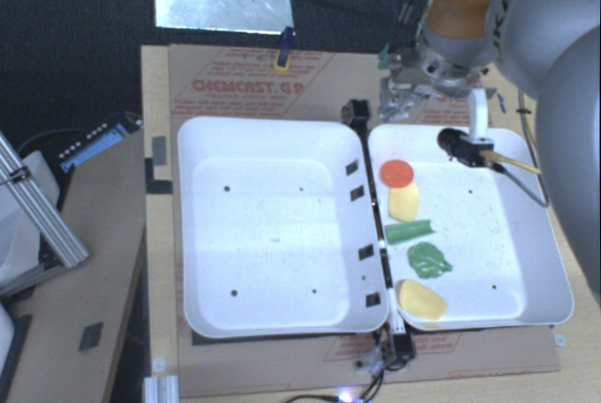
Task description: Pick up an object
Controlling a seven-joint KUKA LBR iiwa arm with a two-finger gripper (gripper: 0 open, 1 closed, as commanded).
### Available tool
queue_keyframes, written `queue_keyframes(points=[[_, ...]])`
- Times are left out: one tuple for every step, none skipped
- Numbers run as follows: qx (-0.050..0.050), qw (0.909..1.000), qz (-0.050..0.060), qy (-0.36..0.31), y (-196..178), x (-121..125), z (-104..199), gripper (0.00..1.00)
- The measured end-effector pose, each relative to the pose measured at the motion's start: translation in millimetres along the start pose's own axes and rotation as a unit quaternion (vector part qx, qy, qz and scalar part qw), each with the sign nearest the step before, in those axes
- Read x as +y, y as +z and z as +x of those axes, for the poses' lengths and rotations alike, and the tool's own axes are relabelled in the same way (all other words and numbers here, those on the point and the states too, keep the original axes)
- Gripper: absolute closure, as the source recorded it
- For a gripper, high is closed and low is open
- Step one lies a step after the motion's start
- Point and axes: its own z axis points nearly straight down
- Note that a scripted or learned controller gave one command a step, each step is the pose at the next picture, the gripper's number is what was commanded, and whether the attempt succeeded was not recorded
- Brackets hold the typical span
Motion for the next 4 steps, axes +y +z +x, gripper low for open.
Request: queue_keyframes(points=[[0.000, 1.0000, -0.005, 0.000, -254.4, -34.6, 22.1, 1.00], [-0.003, 0.9999, 0.006, 0.009, -209.4, 1.1, -97.1, 1.00], [0.001, 1.0000, 0.010, 0.000, -96.0, -7.4, -34.2, 1.00], [-0.001, 1.0000, -0.006, 0.001, -299.3, 2.1, -27.4, 1.00]])
